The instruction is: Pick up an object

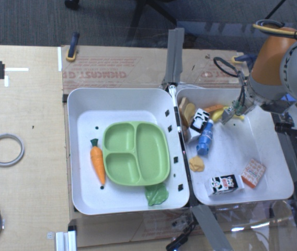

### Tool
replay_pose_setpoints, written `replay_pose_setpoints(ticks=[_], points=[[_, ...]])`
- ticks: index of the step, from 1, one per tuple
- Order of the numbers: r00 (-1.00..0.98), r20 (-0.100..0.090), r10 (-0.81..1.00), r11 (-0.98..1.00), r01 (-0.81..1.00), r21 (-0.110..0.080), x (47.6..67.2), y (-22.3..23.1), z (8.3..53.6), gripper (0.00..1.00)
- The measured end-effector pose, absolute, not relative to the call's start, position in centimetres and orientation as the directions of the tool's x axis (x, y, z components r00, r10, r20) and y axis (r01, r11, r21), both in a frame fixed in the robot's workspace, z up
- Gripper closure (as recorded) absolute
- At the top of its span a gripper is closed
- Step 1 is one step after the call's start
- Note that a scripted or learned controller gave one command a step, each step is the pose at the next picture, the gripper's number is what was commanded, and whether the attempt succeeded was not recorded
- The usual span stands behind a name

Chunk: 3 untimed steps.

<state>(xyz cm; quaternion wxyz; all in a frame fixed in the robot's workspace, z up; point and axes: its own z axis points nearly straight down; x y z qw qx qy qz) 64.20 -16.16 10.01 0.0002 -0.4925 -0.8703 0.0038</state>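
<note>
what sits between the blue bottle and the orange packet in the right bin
In the camera view, nothing: the stretch of white bin floor from the blue bottle to the orange packet is bare. The black-and-white carton lies below that line.

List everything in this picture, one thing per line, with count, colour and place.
Bins: 2, white, side by side on the bench.
Divided plate: 1, green, middle of left bin.
Carrot: 1, orange with green top, left bin, beside the plate.
Leaf: 1, green, left bin, at the plate's near edge.
Bottle: 1, blue, right bin.
Milk cartons: 2, black and white, right bin, one near the front, one by the bottle.
Small box: 1, orange and white, right bin.
Tape roll: 1, grey, bench at left.
Arm: 1, grey with orange band, from the right.
Hand: 1, over the right bin's back part.
</note>
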Motion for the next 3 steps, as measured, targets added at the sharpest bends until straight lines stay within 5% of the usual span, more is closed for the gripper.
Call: replay_pose_setpoints(ticks=[1,2,3], points=[[-0.763,-0.006,0.647,0.763,0.647,0.001,66.0,-16.6,11.7,1.0],[-0.434,-0.004,0.901,0.434,0.901,0.001,63.7,-17.4,19.7,1.0],[-0.553,0.0,0.833,0.553,0.833,-0.001,56.6,-15.3,11.5,1.0]])
